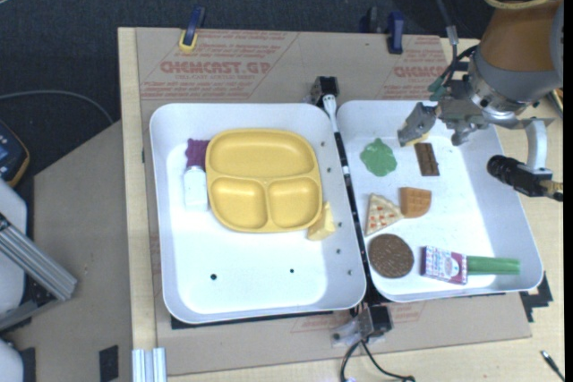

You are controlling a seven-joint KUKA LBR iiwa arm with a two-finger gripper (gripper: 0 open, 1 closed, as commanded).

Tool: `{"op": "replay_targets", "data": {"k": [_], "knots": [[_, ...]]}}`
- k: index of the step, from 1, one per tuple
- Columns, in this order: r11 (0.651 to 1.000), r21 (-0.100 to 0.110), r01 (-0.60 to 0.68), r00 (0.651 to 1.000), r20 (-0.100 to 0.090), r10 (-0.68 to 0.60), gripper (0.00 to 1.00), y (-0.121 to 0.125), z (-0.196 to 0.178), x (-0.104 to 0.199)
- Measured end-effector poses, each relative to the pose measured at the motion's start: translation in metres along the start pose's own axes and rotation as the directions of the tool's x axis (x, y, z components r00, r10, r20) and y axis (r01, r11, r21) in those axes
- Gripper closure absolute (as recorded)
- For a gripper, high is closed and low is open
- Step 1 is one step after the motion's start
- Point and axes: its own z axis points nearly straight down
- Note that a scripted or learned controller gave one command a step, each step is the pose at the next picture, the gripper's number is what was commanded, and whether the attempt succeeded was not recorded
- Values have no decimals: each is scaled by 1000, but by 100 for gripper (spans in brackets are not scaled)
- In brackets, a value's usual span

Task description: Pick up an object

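Brown cookie (right bin) lies well below open tool.

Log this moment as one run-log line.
phase: approach | tool: open, above right bin | nearest: brown bar | held: nothing

yellow tray in left bin, gripper over right bin

We see the yellow tray covering most of a purple item and part of a white bottle by the left bin's left wall. A pale yellow piece peeks from under its right corner. The arm runs off the right edge.
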Motion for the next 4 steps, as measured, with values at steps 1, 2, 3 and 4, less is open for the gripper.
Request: {"op": "replay_targets", "data": {"k": [1,2,3,4], "knots": [[1000,7,-1,1000,-1,1,0,-10,59,1],[1000,5,-1,1000,-1,1,0,-9,122,-3],[1000,4,-1,1000,-1,1,0,-10,140,-2],[1000,-1,-3,1000,0,3,100,-9,128,-3]]}}
